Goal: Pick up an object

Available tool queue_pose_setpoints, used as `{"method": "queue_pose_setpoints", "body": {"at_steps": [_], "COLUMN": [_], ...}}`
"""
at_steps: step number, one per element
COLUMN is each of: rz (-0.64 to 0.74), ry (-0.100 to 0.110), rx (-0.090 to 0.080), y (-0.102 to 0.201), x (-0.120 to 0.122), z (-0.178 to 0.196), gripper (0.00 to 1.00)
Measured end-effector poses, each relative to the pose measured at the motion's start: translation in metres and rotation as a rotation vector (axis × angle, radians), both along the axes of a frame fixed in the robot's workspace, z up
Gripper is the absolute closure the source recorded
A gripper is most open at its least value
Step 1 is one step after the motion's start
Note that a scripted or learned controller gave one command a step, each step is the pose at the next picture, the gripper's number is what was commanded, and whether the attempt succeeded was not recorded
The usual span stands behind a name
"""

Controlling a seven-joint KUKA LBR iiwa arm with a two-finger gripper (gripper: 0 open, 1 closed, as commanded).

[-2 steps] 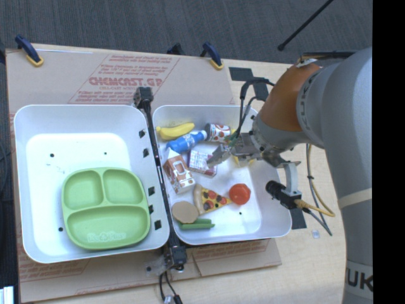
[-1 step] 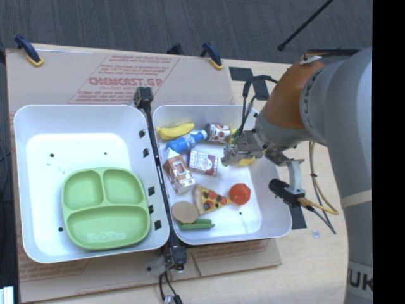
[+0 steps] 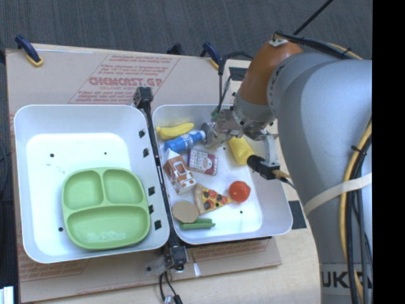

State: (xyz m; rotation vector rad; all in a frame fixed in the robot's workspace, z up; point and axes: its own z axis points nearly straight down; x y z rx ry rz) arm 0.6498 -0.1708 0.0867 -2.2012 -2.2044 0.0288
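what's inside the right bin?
Right bin holds a banana, blue bottle, two small cartons, pizza slice, tomato, tan disc, green piece, yellow item. The pincer and arm cover the bin's upper right corner.

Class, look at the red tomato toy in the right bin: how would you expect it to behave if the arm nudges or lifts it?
The tomato looks round and smooth, so a nudge would probably roll it across the right bin. Its curved, glossy-looking surface may slip between closing jaws. As a toy it is likely light.
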Motion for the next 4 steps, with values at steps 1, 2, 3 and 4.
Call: {"method": "queue_pose_setpoints", "body": {"at_steps": [1, 2, 3, 4], "rz": [0.006, 0.003, 0.006, 0.009], "ry": [-0.036, -0.025, -0.025, -0.025], "rx": [-0.006, -0.004, -0.005, -0.005], "y": [0.052, 0.079, 0.079, 0.079], "x": [0.008, -0.075, -0.074, -0.073], "z": [0.151, 0.09, 0.101, 0.111], "gripper": [1.0, 1.0, 1.0, 1.0]}}
